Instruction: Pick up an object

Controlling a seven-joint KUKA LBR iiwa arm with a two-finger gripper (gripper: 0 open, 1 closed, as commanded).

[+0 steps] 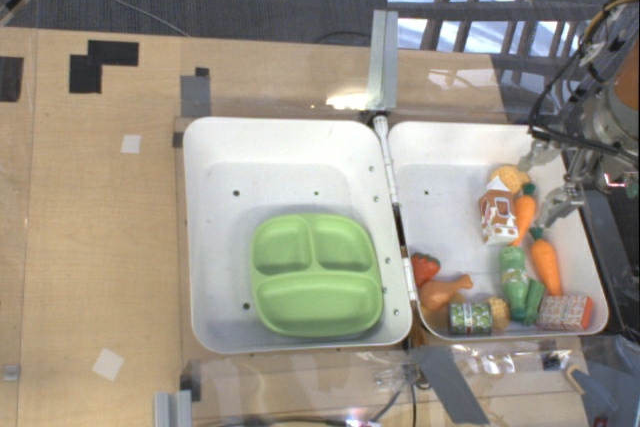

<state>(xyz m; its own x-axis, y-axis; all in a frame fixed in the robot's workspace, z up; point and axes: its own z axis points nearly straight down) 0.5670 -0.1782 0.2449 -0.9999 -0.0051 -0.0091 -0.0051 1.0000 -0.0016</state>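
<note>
**Gripper's parked at the right bin's far-right edge, toys lie toward the near side**

Near edge first: right bin (440, 165) carries toys along its near-right side. Gripper (553, 181) looks open, nothing between the fingers. Closest target: small carrot (525, 212) just left of it, long axis running far-to-near, beside the carton (497, 213).

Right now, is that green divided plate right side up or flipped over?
Right side up. The green plate lies flat in the left bin, its three hollow compartments facing upward with raised ridges between them.
</note>
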